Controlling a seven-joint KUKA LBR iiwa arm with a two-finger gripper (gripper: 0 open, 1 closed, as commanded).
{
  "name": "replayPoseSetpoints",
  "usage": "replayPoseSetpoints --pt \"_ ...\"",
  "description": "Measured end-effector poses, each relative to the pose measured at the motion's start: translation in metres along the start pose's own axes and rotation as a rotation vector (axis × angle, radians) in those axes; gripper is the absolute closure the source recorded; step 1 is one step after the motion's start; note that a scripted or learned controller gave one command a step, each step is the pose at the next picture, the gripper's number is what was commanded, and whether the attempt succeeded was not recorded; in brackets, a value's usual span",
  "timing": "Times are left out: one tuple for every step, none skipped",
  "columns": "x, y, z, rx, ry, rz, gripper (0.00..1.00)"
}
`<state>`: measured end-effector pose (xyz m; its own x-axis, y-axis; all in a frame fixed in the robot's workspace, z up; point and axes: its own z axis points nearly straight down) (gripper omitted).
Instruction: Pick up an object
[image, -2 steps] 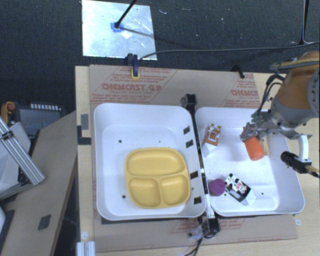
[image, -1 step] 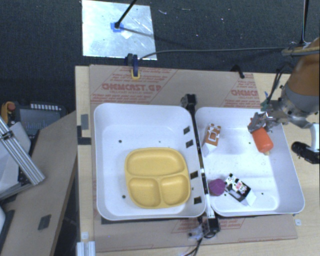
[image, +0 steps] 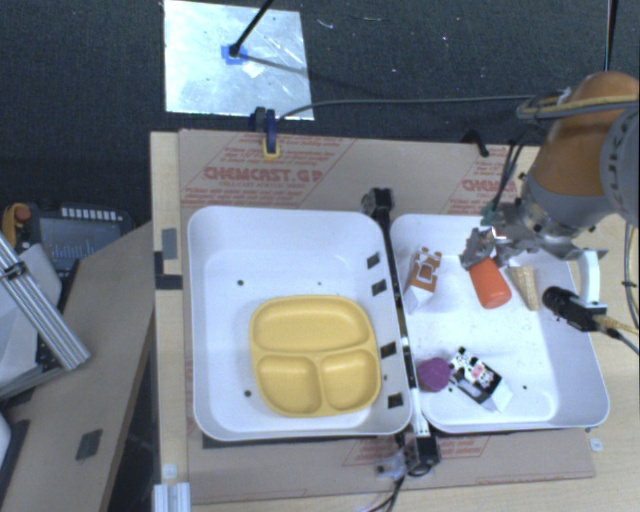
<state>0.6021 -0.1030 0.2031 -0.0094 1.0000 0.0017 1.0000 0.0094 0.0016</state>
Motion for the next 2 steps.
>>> replayPoseSetpoints --pt "0.051 -0.013 -0.012 0.000 0.001 0.000 1.00" --pt "0.102 -0.017 -0.004 0.001 0.000 -0.001 1.00"
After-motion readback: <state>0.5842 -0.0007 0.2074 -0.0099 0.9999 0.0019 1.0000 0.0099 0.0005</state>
